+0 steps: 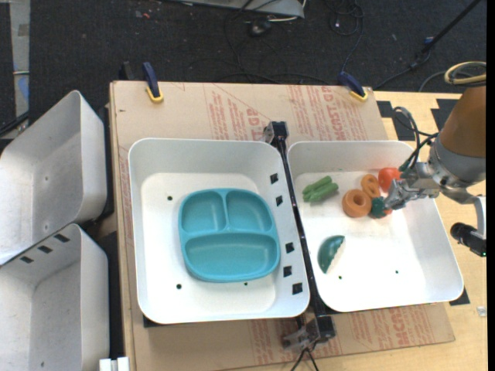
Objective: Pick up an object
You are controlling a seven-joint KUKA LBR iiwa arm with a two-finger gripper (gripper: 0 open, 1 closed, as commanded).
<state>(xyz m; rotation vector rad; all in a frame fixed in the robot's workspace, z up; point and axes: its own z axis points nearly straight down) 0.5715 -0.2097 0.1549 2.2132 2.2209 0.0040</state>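
Gripper (396, 195) just beside orange ring (356, 203), over small teal piece (378, 208).

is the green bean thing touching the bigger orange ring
Apart. The camera view shows bare white bin floor between the green piece and the larger orange ring.

The hand (396, 194) partly hides a small teal object (378, 208) beneath it

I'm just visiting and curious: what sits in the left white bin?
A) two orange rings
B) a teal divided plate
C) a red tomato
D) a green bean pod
B: the teal divided plate lies alone in the left bin, while the orange rings and green pod lie in the right bin.
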